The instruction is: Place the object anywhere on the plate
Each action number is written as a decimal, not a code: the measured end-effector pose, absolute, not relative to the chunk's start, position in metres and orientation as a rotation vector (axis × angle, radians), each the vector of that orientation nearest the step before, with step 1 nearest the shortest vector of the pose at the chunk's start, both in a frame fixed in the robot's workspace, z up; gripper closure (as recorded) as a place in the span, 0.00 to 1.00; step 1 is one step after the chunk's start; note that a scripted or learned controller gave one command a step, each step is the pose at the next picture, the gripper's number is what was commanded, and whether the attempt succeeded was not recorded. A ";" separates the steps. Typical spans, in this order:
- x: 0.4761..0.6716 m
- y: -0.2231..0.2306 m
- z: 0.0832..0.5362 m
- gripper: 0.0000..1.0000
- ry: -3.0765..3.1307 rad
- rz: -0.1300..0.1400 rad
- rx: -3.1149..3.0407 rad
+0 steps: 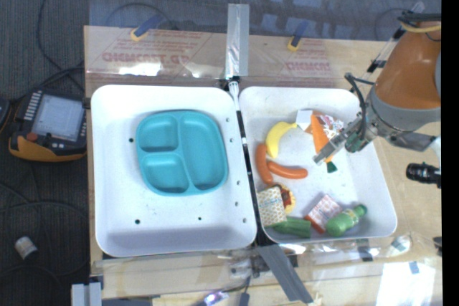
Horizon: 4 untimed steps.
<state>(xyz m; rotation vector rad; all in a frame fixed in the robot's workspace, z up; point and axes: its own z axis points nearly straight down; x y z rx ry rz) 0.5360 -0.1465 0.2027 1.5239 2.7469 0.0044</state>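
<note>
A blue three-compartment plate lies in the middle of the left bin, with nothing on it. My gripper reaches in from the right and hangs low in the upper right part of the right bin. It is right over an orange toy carrot, whose green end shows just below it. A yellow banana and an orange-red sausage lie just left of the gripper.
Along the right bin's front lie a patterned snack box, a dark green cucumber, a red and white packet and a green bottle. A crinkled wrapper sits beside the carrot. The grey and orange arm covers the bin's right rim.
</note>
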 end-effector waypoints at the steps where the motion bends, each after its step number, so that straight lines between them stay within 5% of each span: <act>1: 0.546 -0.079 0.183 1.00 2.838 -0.002 1.350; 2: 0.489 0.017 0.183 1.00 2.754 -0.002 1.517; 3: 0.489 0.017 0.183 0.00 2.754 -0.002 1.518; 4: 0.554 0.123 0.178 0.00 2.917 -0.002 1.171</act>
